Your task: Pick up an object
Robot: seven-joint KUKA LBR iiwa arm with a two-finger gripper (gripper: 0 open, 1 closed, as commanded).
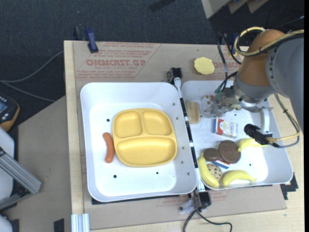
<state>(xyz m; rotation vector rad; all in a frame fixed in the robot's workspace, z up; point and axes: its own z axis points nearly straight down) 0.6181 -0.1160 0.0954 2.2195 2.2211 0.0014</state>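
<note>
At the near edge of the right bin (282,170) lie two bananas (236,178), one curved along the left wall and one toward the middle. Just behind them are two brown round cookies (229,152) touching each other, and a third small banana piece (248,144) beside a black part of the arm. Farther back there is a small white carton (225,127) with red and blue print, and a tan bread slice (193,112) against the left wall.

In the left bin (91,129) a yellow divided tray (144,137) sits in the middle, with a sausage (109,147) just beside its left side.

The gripper (223,103) hangs over the far part of the right bin, near the carton. Its fingers are too blurred here; I cannot tell how far they are open or whether they hold something.

On the table (120,57), behind the right bin, lies a yellow round piece (204,65).
</note>
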